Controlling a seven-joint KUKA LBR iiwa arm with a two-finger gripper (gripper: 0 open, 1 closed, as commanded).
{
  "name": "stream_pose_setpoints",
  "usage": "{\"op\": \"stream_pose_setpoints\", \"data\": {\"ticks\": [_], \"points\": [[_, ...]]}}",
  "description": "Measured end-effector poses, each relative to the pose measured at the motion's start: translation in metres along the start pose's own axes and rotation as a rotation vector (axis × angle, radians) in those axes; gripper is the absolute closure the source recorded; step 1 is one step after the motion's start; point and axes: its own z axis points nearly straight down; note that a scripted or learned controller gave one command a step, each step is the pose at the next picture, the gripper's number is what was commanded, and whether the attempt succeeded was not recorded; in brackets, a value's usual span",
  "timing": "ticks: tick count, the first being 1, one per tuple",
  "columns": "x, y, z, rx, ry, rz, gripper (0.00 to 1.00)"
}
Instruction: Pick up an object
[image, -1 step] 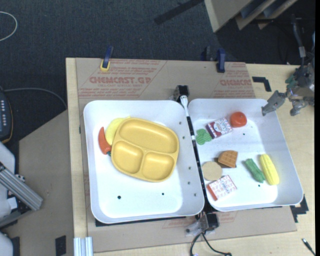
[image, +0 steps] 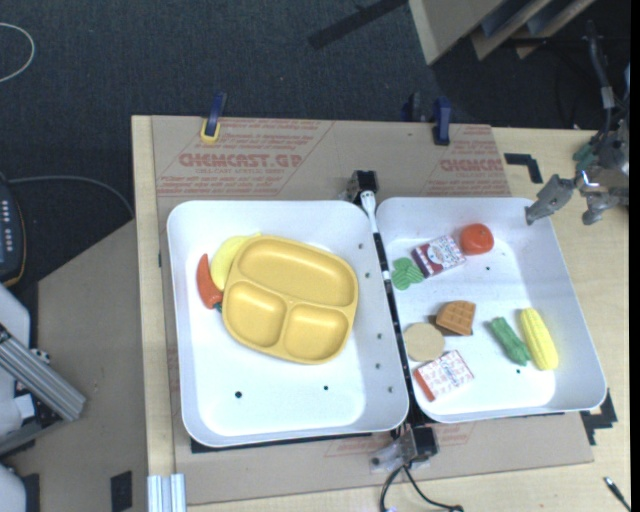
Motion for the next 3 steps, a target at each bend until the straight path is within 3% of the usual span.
{"op": "stream_pose_setpoints", "data": {"ticks": [3], "points": [[0.003,-0.005,0.168,0.005,0.008,-0.002,0.00]]}}
